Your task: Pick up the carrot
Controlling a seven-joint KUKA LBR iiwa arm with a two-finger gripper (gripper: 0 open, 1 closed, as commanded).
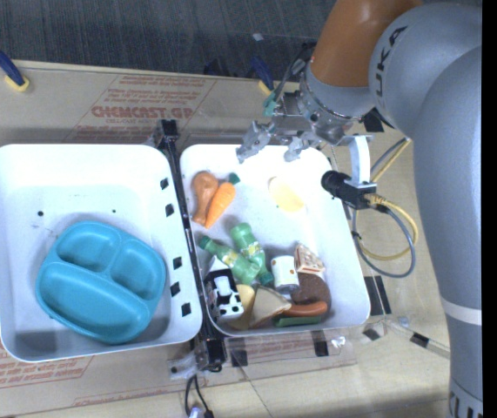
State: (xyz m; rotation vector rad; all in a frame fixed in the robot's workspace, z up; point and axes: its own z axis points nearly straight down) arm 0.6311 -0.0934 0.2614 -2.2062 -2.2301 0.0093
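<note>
Lying tilted in right bin (316, 225): carrot (220, 200), orange, green top | jaws apart, empty, above bin's far edge

Large red letters on the brown protective sheet (100, 103) under the bins read "CHEMCAST GP"; the smaller red lines around them are too fine to read. Dark letters on the grey arm (422, 50) spell "KUKA".
</note>
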